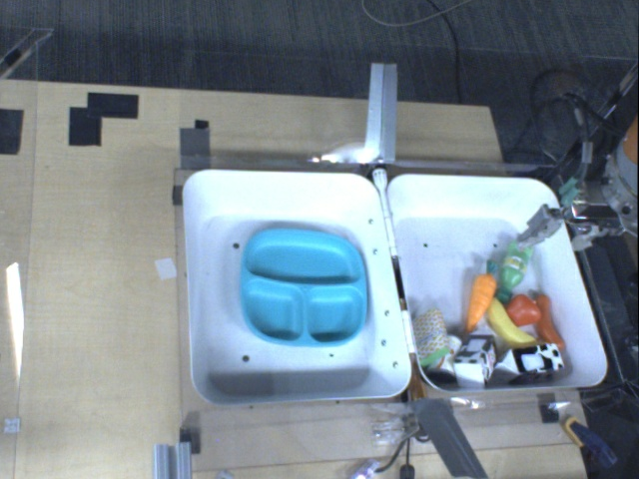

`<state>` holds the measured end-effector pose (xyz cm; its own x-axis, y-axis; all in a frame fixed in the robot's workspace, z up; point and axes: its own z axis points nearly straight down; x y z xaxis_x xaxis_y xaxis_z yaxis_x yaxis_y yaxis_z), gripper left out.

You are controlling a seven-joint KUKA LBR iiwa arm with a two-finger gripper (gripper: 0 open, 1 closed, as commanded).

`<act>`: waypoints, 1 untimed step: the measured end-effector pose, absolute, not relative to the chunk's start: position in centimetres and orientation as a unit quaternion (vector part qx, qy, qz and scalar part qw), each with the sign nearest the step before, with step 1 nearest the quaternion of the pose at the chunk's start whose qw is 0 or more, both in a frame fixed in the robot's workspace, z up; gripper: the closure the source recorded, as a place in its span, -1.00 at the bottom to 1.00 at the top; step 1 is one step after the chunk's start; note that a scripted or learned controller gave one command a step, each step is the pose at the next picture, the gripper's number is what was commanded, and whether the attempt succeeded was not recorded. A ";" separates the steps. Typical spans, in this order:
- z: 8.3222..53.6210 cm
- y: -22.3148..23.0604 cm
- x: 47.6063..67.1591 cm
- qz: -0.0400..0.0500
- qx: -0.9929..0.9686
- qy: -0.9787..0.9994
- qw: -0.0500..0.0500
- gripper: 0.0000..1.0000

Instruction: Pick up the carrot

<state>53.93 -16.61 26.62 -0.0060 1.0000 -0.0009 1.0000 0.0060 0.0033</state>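
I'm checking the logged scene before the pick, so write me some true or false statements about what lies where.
1. The carrot lies in the right bin. True.
2. The blue tray sits in the right bin. False: it sits in the left bin.
3. The gripper holds the carrot. False: the carrot lies in the bin, apart from the gripper.
4. The banana lies beside the carrot. True.
5. The carrot lies on the blue tray. False: it lies on the right bin's floor among other toys.
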 end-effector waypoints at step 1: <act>15.1 -16.6 55.0 0.001 0.645 0.764 0.001 -1.00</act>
<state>55.03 -16.62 15.08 -0.1685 0.9857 -0.0010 0.9857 0.1685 0.0033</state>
